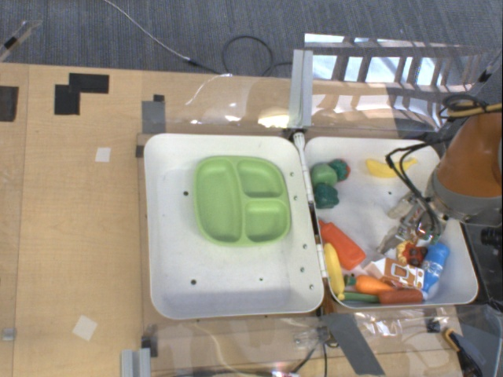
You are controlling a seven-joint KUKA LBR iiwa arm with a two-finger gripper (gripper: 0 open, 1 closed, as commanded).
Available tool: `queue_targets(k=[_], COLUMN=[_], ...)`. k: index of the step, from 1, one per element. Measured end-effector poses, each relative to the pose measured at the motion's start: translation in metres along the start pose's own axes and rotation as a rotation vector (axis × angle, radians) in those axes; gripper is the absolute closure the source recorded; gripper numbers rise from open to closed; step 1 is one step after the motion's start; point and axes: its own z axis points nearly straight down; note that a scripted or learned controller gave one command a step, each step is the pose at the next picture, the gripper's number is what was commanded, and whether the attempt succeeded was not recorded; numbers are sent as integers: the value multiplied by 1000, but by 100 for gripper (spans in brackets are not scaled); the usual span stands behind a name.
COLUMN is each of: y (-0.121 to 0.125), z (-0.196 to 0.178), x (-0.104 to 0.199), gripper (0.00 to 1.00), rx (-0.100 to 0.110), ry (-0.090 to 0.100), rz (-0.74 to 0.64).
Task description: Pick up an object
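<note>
Camera view: the pale wooden worktop (pixel 71 234) carries two shallow white bins side by side. The left white plastic bin (pixel 169 289) holds a light green three-compartment plastic plate (pixel 240 199), lying flat near the bin's middle.

The right white plastic bin (pixel 357 199) holds a scatter of small things. At its 11 o'clock lies a dark green toy vegetable (pixel 327 183); at 1 o'clock, a small yellow banana-shaped piece (pixel 385 168). Near the bin's 8 o'clock sits an orange-red block (pixel 343 244), with a yellow corn-like piece (pixel 334 270) just beside it. Along the 6 o'clock edge lie an orange carrot-shaped toy (pixel 372 285) and a red sausage-shaped piece (pixel 401 295). At 4 o'clock a blue and white bottle (pixel 435 266) touches a white and orange printed carton (pixel 399 272); its print is too small to read.

The grey arm with the orange band (pixel 470 171) comes in from 3 o'clock, and its metal end effector (pixel 407 230) is low over the right bin, just above the carton and beside the bottle. Whether it is spread or pressed together cannot be told, and nothing is visibly between its tips.
</note>
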Motion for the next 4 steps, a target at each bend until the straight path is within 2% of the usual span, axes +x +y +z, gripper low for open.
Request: queue_targets(k=[1,2,3,4], y=[23,63,121,85], z=[-2,0,2,3], x=[62,6,-34,-67], gripper=[0,0,0,0], rx=[-3,-2,6,1], ry=[-1,0,3,4], rz=[54,160,172,130])
